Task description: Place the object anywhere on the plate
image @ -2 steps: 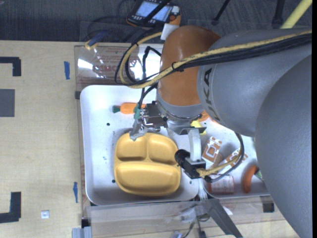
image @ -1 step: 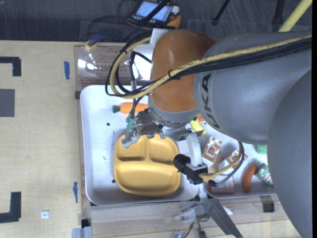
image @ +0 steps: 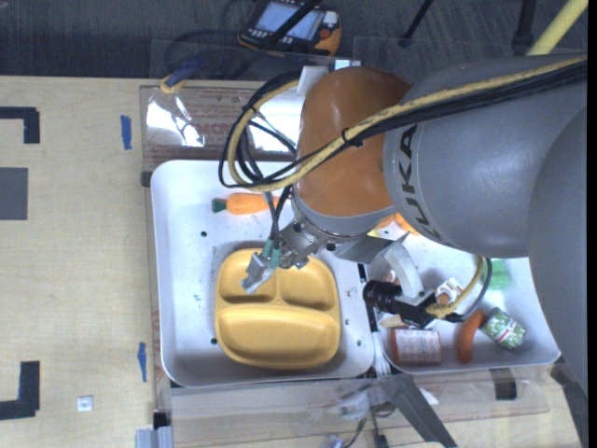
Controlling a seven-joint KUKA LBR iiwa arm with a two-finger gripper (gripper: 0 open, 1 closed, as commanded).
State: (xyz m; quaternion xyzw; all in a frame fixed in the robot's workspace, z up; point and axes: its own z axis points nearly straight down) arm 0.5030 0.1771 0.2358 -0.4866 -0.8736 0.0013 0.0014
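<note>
A yellow three-compartment plate (image: 278, 317) lies flat in the left bin (image: 177, 278), an orange carrot (image: 244, 204) behind it.

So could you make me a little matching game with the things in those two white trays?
Things:
1. yellow plate
2. carrot
3. red-labelled can
4. pincer

Places:
A. right tray, near its front edge
B. over the plate's upper left compartment
C. left tray, lower half
D. left tray, beyond the plate's far edge

Pairs: 1-C, 2-D, 3-A, 4-B
</note>
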